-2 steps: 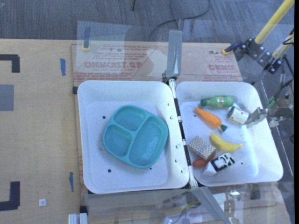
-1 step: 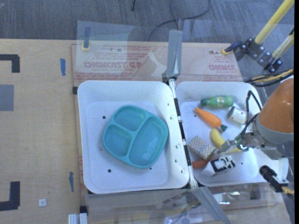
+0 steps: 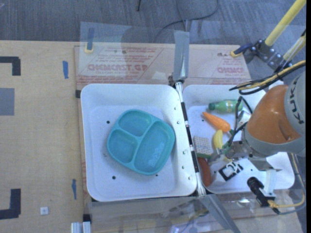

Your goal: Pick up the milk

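My gripper [image 3: 226, 152] is low in the right bin [image 3: 286, 178], at the end of the grey and orange arm that reaches in from the right. It hovers among toy foods, just right of a yellow banana [image 3: 218, 139] and a pale checkered piece [image 3: 202, 143]. A small white piece with black markings [image 3: 229, 170] sits just below the gripper. Whether that is the milk I cannot tell. The arm hides much of the bin's right half.
A green bottle [image 3: 224, 105] and an orange carrot [image 3: 216, 121] lie at the back of the right bin. A red piece [image 3: 205, 172] lies by the divider. The left bin [image 3: 97, 101] holds a teal divided plate [image 3: 141, 141].
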Robot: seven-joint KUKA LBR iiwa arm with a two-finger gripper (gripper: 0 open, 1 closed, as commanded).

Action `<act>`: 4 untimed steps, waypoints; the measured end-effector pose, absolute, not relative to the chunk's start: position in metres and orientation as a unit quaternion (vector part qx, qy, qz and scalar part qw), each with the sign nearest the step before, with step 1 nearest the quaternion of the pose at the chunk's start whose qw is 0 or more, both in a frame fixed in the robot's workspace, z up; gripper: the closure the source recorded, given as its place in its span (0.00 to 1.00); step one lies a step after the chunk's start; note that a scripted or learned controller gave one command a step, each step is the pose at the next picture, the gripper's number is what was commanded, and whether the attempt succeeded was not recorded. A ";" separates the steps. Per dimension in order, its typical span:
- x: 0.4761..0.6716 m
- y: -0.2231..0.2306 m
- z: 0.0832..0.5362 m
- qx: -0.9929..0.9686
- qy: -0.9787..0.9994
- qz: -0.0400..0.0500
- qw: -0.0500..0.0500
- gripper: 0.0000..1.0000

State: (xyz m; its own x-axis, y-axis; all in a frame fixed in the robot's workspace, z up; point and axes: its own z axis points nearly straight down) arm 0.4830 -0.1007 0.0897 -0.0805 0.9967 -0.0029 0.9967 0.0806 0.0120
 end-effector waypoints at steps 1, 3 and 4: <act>0.485 -0.098 0.091 0.558 0.830 0.003 0.010 0.00; 0.483 -0.165 0.129 0.585 0.811 0.003 0.004 0.00; 0.483 -0.114 0.089 0.597 0.802 0.002 0.006 0.00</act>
